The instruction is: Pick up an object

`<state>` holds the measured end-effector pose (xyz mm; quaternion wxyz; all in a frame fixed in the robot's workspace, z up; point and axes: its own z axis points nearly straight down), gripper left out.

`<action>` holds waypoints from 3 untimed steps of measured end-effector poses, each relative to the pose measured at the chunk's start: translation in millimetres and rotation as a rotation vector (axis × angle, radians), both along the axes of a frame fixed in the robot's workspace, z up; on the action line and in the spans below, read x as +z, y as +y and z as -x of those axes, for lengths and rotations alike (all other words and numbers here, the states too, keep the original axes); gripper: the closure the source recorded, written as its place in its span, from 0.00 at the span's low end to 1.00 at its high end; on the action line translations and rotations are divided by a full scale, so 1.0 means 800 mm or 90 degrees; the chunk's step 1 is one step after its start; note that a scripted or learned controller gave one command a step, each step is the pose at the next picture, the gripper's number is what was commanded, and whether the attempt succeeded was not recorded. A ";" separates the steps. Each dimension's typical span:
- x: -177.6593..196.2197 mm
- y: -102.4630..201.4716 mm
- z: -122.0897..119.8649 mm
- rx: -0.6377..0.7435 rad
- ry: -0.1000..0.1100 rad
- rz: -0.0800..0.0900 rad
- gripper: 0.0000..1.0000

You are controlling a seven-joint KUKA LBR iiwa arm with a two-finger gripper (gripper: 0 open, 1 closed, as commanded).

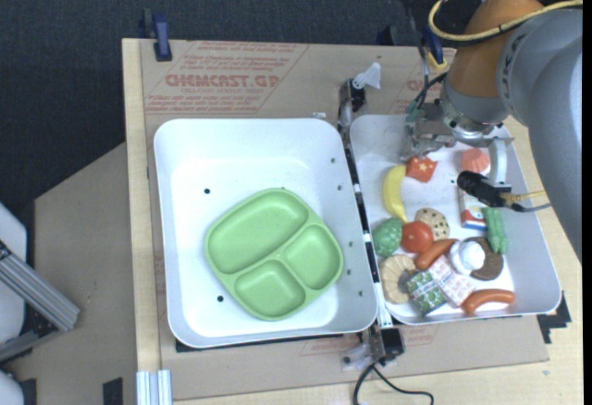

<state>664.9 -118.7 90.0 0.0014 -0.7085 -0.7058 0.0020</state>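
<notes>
The grey arm's gripper point(427, 146) hangs in the right white bin point(536, 255) just above a small red plastic block point(422, 169) — likely light, stiff, slippery; grip its flat sides. Finger state: cannot tell.

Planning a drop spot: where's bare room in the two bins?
Left white bin: bare floor all around the green three-compartment plastic tray, widest along the far edge. Right white bin: crowded with toy food; only its far-left corner is bare.

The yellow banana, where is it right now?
The banana lies in the right bin, near its left wall, beside the red block and above the broccoli.
</notes>
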 end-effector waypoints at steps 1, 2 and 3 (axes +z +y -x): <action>-0.001 0.000 0.000 0.000 0.001 0.000 0.00; -0.011 0.017 0.031 0.001 0.001 -0.001 0.00; 0.004 0.015 0.027 0.000 -0.003 -0.001 1.00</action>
